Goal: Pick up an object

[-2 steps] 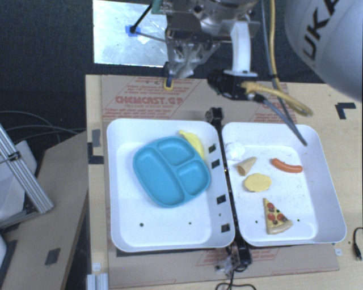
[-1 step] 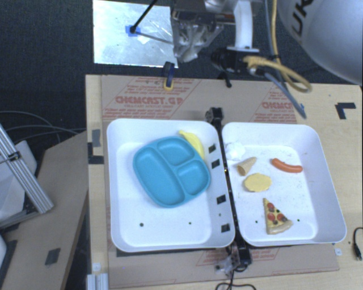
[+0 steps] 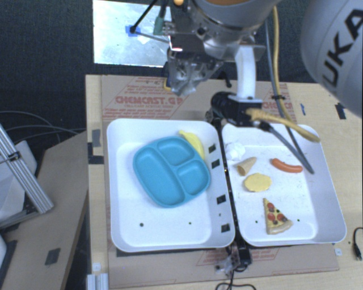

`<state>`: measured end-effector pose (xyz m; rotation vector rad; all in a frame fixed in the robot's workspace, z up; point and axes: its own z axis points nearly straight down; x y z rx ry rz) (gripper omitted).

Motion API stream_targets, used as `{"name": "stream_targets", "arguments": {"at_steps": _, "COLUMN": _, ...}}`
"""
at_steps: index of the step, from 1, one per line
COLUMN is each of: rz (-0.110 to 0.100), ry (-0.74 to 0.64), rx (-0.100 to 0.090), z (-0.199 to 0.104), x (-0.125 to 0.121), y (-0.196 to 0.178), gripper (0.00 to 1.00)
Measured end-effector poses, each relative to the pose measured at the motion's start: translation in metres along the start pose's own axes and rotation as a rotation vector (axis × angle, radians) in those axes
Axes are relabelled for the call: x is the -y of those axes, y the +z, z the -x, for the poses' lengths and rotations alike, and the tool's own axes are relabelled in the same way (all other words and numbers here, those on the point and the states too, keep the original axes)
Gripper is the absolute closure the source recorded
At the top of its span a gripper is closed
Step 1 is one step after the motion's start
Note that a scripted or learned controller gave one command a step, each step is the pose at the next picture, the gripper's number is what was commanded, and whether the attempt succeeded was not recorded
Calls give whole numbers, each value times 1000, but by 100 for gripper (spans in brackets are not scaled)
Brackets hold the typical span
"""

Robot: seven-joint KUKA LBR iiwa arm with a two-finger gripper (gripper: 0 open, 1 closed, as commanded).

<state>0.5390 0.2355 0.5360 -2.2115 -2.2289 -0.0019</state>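
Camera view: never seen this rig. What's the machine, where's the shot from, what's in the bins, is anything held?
It is one shot from a fixed camera above the bench, looking down at a slant. The big grey shape at the top is a robot arm that reaches in from the right; its pincer hangs above the bench, behind the left bin, too blurred to tell its state, and nothing is visibly held in it.

Two shallow white bins sit side by side. The left bin holds a blue divided plate with a toy banana at its far edge. The right bin holds a toy pizza slice, a yellow round piece, a cone, a sausage, a small white lump and long utensils across its far side.
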Motion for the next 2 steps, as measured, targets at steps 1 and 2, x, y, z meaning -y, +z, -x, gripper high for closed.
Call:
{"name": "stream_targets", "arguments": {"at_steps": 1, "rz": -1, "ry": 2, "rx": 1, "z": 1, "x": 44, "y": 16, "gripper": 100}}
{"name": "stream_targets", "arguments": {"at_steps": 2, "rz": -10, "ry": 11, "rx": 7, "z": 47, "x": 31, "y": 132, "gripper": 100}}
